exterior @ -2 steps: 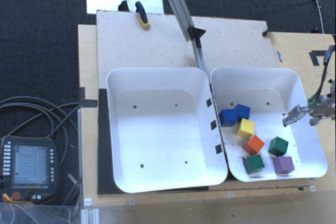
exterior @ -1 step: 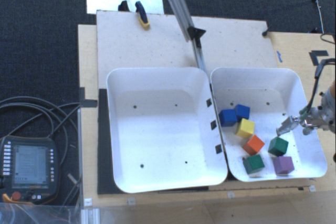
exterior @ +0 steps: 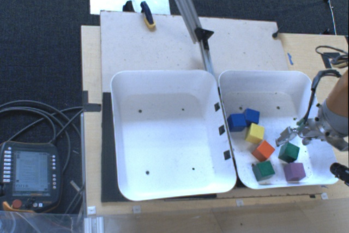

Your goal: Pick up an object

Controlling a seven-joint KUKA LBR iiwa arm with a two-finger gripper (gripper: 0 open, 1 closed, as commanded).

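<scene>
Several small cubes lie in the right bin [exterior: 262, 82]. Two blue cubes [exterior: 236, 121] [exterior: 252, 115] touch near the middle, with a yellow cube [exterior: 254, 133] and an orange cube [exterior: 264, 150] just in front of them. A green cube [exterior: 263, 170] and a purple cube [exterior: 294, 171] sit by the front wall. A darker green cube [exterior: 289, 152] lies between them, a little further back. My gripper [exterior: 293, 139] reaches in from the right and hovers just behind and above this darker green cube. It is open and holds nothing.
The left bin [exterior: 163, 82] stands beside the right one, their walls meeting at a black-clipped seam [exterior: 222, 129]. A slanted metal pole [exterior: 185, 3] crosses the board behind the bins. A teach pendant [exterior: 30, 172] with cables lies on the floor at left.
</scene>
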